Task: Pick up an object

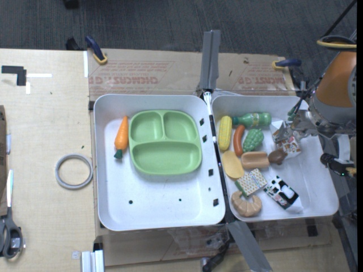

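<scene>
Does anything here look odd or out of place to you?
One thing: a toy carrot lies alone beside the green divided plate in the left bin, while the other toy food is heaped in the right bin.

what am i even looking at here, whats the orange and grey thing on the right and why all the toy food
It is one picture from a camera fixed above a bench, looking down at a slant. The grey and orange thing is a robot arm reaching in from the right; its gripper hangs over the right bin, and I cannot tell whether it holds anything. That bin holds toy food for it to pick up: a corn cob, a green bottle, a sausage. The left bin holds a green divided plate and a carrot.
</scene>
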`<state>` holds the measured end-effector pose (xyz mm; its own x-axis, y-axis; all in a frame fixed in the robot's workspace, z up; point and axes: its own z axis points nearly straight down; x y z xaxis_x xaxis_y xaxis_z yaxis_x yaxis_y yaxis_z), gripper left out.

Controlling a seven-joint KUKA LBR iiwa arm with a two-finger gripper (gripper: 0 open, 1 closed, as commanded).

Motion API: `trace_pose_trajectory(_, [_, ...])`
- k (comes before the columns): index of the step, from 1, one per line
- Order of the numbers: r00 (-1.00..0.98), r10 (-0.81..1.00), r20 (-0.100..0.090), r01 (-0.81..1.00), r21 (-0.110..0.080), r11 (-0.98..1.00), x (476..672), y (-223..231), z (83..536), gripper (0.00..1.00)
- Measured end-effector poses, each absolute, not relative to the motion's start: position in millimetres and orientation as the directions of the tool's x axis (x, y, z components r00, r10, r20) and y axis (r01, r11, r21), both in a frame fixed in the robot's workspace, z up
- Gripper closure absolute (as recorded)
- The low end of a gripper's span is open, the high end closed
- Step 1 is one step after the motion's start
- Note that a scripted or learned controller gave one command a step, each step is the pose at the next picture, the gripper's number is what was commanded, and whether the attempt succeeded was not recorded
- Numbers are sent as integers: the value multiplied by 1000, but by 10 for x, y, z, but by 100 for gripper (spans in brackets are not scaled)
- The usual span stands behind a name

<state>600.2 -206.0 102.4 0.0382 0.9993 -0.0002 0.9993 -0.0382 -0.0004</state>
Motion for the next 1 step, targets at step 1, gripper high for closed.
trace_pose_trajectory(1, [156, 988, -1, 988, -1, -156, 6090, -1611, 2069, 100])
